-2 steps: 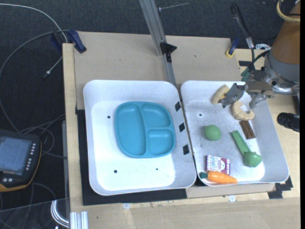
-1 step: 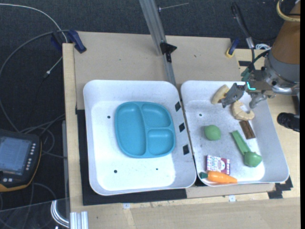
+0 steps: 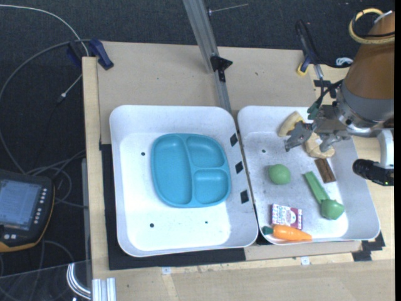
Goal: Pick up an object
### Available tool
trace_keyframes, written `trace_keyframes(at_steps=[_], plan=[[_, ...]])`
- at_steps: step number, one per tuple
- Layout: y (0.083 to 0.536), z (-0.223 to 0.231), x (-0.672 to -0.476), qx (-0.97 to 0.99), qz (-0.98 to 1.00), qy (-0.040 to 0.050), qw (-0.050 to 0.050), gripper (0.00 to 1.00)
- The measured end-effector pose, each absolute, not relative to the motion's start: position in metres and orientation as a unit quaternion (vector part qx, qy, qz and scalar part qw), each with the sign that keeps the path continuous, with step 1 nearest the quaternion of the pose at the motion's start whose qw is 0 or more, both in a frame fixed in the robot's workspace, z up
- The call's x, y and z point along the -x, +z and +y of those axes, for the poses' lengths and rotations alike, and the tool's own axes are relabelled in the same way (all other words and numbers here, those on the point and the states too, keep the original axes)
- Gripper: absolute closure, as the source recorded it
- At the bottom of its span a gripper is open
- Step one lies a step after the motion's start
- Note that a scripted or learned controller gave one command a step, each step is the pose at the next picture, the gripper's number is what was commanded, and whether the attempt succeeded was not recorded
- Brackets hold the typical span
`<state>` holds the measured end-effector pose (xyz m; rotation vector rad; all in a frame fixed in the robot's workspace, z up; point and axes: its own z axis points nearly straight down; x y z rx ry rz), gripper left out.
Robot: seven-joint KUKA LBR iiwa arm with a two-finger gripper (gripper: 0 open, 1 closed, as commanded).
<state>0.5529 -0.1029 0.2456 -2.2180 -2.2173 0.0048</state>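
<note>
1. Worktop (image 3: pixel 156 68): tan board carrying two shallow white bins side by side, with a metal post rising from its far edge.
2. Left bin (image 3: pixel 125 168): held a blue divided plate (image 3: pixel 190 169) with three compartments, nothing in them.
3. Right bin (image 3: pixel 257 168): held all the loose objects.
4. Arm (image 3: pixel 369 74): grey, orange-banded, reaching in from the right over the far part of the right bin.
5. Gripper (image 3: pixel 311 132): poised low over the far part of the right bin; whether it was released or clenched could not be told, and nothing was seen held.
6. Green-handled scoop (image 3: pixel 324 197): lay slantwise toward the right side of the bin.
7. Banana (image 3: pixel 289 123): pale, just beside the gripper, partly hidden by it; the likeliest candidate for pickup.
8. Pale ring-shaped piece (image 3: pixel 321 148): just under the gripper, touching or near a small brown block (image 3: pixel 324 169).
9. Pink-and-white box (image 3: pixel 286 216): near the front rim, with a carrot (image 3: pixel 291 233) just in front of it.
10. Green ball (image 3: pixel 279 174): mid-bin, apart from the rest.
11. Risk, as judged: the banana and ring piece crowded together, so a closing gripper could nudge one aside, pinch an edge, or slip off the curved surface.
</note>
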Motion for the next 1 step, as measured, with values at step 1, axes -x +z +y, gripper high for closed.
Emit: trace_keyframes(at_steps=[1], plan=[[0.183, -0.1038, -0.5504, 0.707, -0.707, 0.0017, 0.003, 0.0]])
